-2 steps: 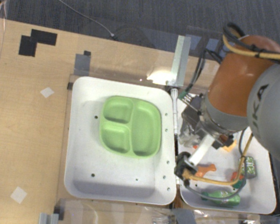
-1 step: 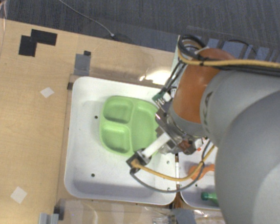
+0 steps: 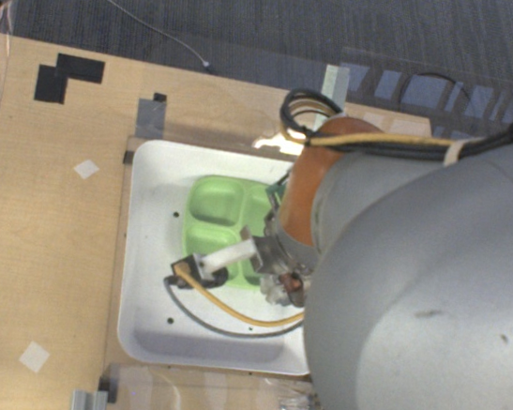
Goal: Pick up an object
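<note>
A light green divided tray (image 3: 221,218) lies flat in the white bin (image 3: 149,260), toward its far right part. My gripper (image 3: 279,284) hangs low over the tray's near right corner, under the orange wrist band. The grey arm covers the right side of the tray, and nothing can be seen held in the gripper.
The bin's left and near floor is bare white. Wooden bench (image 3: 33,244) surrounds the bin, with a black L-shaped mark (image 3: 66,78) at the far left. The bulky arm (image 3: 432,300) hides everything to the right of the bin's middle.
</note>
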`<state>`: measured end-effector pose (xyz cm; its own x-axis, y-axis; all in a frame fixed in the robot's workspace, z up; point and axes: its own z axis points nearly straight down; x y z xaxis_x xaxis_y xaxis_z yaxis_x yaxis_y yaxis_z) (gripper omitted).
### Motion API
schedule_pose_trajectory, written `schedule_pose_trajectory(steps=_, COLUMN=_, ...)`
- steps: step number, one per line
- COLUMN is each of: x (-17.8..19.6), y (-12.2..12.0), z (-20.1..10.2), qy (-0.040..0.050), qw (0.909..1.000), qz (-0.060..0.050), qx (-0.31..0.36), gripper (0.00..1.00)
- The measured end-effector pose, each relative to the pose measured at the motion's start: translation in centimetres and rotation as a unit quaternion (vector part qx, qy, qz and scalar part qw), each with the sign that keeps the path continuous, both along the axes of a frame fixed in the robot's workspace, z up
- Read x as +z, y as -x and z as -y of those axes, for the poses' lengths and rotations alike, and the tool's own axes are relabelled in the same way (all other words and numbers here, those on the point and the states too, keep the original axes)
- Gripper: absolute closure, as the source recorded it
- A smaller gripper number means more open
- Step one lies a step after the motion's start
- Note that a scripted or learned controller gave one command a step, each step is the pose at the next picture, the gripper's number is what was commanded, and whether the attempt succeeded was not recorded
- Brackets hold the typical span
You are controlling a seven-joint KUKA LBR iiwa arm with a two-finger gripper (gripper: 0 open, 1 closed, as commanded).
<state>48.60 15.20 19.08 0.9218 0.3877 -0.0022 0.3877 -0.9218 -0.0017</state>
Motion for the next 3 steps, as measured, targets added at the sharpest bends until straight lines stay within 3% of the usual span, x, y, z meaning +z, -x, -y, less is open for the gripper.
schedule_pose_trajectory(steps=1, x=-0.2, y=-0.1, z=-4.9, qy=-0.0014, qw=0.9953, qz=0.001, qx=-0.097, gripper=1.0)
schedule_pose_trajectory(steps=2, x=-0.1, y=0.0, z=-8.5, qy=-0.0015, qw=0.9954, qz=0.001, qx=-0.096, gripper=1.0)
schedule_pose_trajectory(steps=3, x=0.9, y=-0.2, z=-8.2, qy=-0.0017, qw=0.9952, qz=0.002, qx=-0.097, gripper=1.0)
